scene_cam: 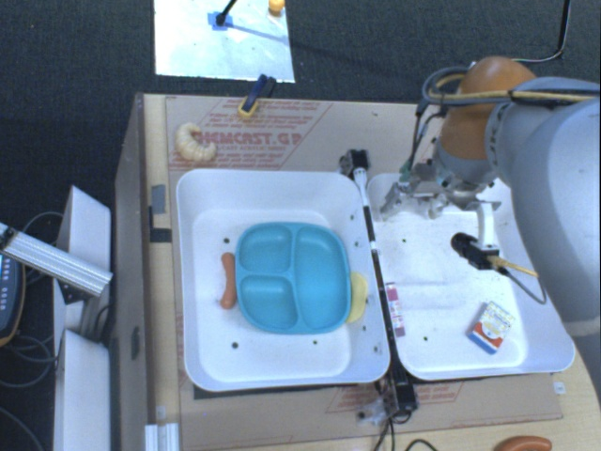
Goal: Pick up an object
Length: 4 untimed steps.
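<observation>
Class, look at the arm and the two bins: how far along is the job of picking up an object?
Done: the arm has reached over the right bin. In hand: nothing visibly gripped; the gripper sits near that bin's far corner. Left: the small carton in the right bin, and the blue tray and sausage in the left bin, still lie unlifted.

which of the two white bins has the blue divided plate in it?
The left white bin. It holds the blue divided plate with an orange sausage-shaped toy beside it; the right white bin holds a small carton.

The grey arm [549, 148] reached in from the right, its orange band [484, 101] above the wrist. The gripper [413, 195] hung at the far end, pointing left.
</observation>
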Tool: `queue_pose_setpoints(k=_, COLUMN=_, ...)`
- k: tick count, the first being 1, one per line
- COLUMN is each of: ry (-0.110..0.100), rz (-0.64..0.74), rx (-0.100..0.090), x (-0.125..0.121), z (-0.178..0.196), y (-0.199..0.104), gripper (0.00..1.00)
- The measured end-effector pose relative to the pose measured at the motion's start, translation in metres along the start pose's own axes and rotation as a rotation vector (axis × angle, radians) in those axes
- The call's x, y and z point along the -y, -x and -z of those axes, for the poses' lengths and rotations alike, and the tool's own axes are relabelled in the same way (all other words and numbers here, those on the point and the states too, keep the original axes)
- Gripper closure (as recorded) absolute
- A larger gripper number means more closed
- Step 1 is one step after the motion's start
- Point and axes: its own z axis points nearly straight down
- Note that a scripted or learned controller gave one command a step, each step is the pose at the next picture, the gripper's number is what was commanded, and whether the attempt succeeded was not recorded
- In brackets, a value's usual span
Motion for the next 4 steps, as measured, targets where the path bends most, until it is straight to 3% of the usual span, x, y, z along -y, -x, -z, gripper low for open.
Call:
queue_pose_setpoints(k=1, ry=0.0, rz=-0.002, rx=0.0, x=0.0, z=0.0, y=0.003, gripper=0.0)
queue_pose_setpoints(k=2, ry=-0.001, rz=-0.002, rx=0.0, x=0.02, z=0.0, y=0.003, gripper=0.0)
queue_pose_setpoints(k=3, ry=-0.001, rz=-0.003, rx=0.0, x=0.024, z=0.0, y=0.019, gripper=0.0)
queue_pose_setpoints(k=4, ry=0.0, rz=-0.003, rx=0.0, x=0.012, z=0.0, y=0.034, gripper=0.0)
